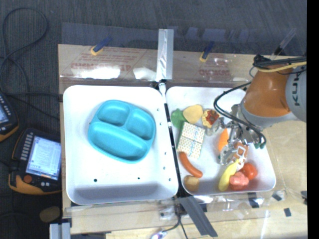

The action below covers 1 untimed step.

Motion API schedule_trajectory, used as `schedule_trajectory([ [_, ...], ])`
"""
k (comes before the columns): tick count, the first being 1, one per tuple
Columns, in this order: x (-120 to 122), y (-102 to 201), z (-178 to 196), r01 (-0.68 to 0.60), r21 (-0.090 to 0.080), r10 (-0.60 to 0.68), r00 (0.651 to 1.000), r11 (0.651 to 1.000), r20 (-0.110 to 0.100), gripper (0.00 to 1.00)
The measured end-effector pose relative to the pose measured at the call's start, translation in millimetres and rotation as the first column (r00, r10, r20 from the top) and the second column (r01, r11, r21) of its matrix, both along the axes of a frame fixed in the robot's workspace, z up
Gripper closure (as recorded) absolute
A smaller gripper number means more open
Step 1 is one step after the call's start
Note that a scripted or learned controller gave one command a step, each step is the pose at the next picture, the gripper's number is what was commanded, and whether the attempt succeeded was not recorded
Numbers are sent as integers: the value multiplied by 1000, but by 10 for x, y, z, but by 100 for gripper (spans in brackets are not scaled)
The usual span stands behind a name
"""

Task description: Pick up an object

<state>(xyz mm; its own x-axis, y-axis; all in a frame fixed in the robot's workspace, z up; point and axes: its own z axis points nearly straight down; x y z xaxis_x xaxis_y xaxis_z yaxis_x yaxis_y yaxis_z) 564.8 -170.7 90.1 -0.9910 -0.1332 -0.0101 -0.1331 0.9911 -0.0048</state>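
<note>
The right bin (264, 180) holds several toy foods: a cracker (191, 139), a sausage (191, 165), a banana (227, 176), a red tomato (248, 171), a carrot (223, 139), a green piece (177, 118) and a yellow piece (193, 114). My gripper (233, 151) hangs low over the right half of this bin, just above the banana and beside the carrot. Its metal fingers point down among the items. Nothing can be made out between them.
The left bin (79, 178) holds a blue divided plate (122, 129). A metal divider post (165, 54) stands behind the two bins. A black cable (227, 97) loops off the wrist over the right bin. A handheld pendant (35, 161) lies left of the bench.
</note>
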Motion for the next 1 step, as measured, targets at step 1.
schedule_trajectory([
  [1, 0, 0, 0, 0, 0, 0, 1000, 1000, 0, 0],
])
